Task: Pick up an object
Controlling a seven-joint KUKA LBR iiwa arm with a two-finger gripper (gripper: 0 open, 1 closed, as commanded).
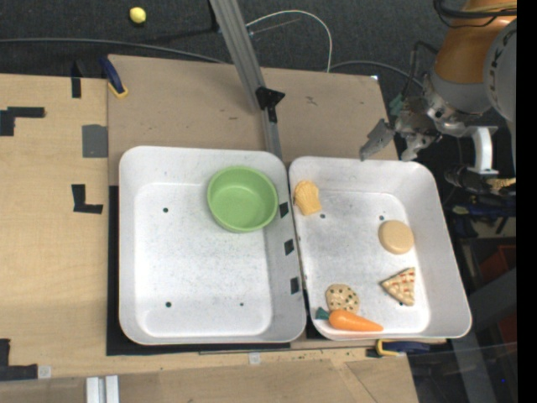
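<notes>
My gripper (393, 143) hangs over the far right corner of the right bin (443, 242), open with nothing between its fingers. In that bin lie a yellow corn piece (307, 197) at the far left, a round beige bun (396, 236) on the right, a pizza slice (400, 285) below the bun, and a cookie (341, 296) and an orange carrot (356, 321) at the near edge. The nearest of these, the bun, lies well below the gripper. A green bowl (242, 198) stands upright in the left bin (127, 242), near its far right.
A slanted grey metal pole (243, 49) comes down to the far end of the divide between the bins. White cables (302, 23) run across the board behind the bins. A small yellow ball (138, 14) lies on the dark floor at the far left.
</notes>
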